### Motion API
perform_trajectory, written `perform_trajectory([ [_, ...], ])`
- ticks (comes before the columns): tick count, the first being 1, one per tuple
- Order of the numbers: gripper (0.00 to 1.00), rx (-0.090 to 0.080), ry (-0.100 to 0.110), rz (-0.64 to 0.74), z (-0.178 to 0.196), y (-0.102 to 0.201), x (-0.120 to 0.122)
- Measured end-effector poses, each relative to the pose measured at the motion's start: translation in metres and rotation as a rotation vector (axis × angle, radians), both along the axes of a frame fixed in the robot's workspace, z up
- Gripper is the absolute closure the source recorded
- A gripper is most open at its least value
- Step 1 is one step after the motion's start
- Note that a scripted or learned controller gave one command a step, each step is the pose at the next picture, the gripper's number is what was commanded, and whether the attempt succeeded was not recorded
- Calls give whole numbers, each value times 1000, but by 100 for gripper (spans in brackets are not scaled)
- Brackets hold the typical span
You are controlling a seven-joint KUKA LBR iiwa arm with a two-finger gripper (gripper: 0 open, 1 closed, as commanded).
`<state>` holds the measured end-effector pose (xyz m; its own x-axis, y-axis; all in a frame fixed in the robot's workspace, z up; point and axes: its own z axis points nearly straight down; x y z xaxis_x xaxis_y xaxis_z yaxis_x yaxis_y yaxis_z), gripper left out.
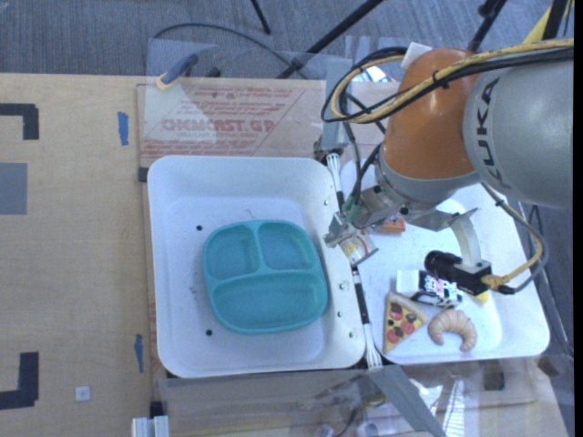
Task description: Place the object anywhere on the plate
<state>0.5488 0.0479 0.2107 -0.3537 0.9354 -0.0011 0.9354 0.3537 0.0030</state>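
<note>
A teal plate [264, 276] with three compartments lies in the left bin [173, 208], and nothing rests on it. My gripper [349, 230] hangs low over the rim between the two bins, just right of the plate's upper right corner. The wrist hides much of it. A small orange object [393, 228] peeks out from under the wrist in the right bin. A toy pizza slice [401, 321] and a tan croissant [454, 326] lie at the front of the right bin [524, 335].
The bulky arm [474, 126] covers the back half of the right bin. A clear sheet with red lettering [228, 126] lies behind the left bin. The wooden bench [64, 244] stretches to the left.
</note>
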Motion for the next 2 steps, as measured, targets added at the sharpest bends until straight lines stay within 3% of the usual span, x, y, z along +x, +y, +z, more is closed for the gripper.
perform_trajectory([
  [1, 100, 0, 0, 255, -3, 87, 4],
  [2, 0, 0, 0, 254, -3, 87, 4],
])
